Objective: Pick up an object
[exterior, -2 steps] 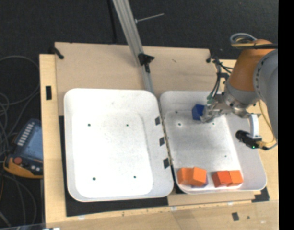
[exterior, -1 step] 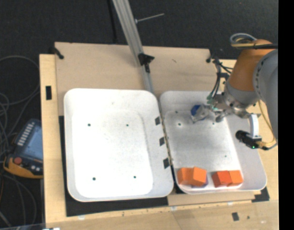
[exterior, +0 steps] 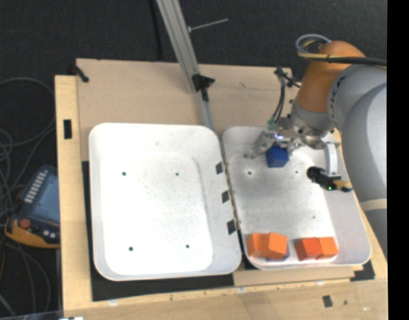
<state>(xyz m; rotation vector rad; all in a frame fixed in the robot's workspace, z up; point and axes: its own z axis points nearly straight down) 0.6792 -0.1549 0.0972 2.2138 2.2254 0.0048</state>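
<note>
1. Nearest the camera, along the front wall of the right bin point(exterior: 337, 242), sit 2 orange blocks: 1 point(exterior: 267, 245) toward the front-left corner of that bin and the other point(exterior: 316, 247) toward its front-right corner, apart from each other.
2. The left bin point(exterior: 154, 199) lies beside the right bin, their inner edges joined by small dark clips.
3. Farther back in the right bin, near its rear wall, a blue block point(exterior: 277, 155) is between the fingers of the claw point(exterior: 277, 149), which are closed in on it from above; whether the block is touching the bin floor I cannot tell.
4. The grey arm with its orange band point(exterior: 317, 85) rises behind and to the right of the right bin.
5. Behind both bins, the tan worktop point(exterior: 137, 92) carries a slanted metal rail point(exterior: 181, 42) reaching toward the far edge.
</note>
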